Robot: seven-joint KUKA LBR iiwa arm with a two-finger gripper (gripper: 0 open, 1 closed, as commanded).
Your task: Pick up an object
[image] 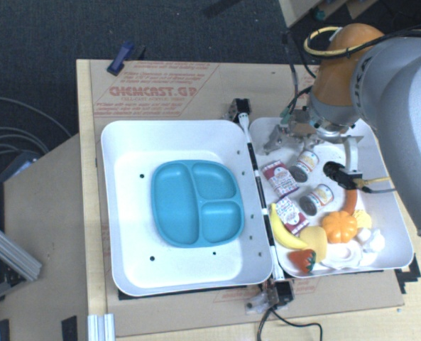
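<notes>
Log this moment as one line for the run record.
arm: over right bin | tool: at bin's far end, nothing seen held | left bin: blue divided plate | right bin: banana, small pumpkin, packets

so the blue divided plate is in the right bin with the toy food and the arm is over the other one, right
Not quite. The camera view shows the blue divided plate alone in the left bin. The toy food, such as the banana, lies in the right bin, and the arm is over that right bin.

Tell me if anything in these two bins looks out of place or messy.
Nothing looks spilled or broken. The blue divided plate lies alone and slightly askew in the left bin, while the right bin holds a crowded jumble: banana, small orange pumpkin, red packets.
</notes>
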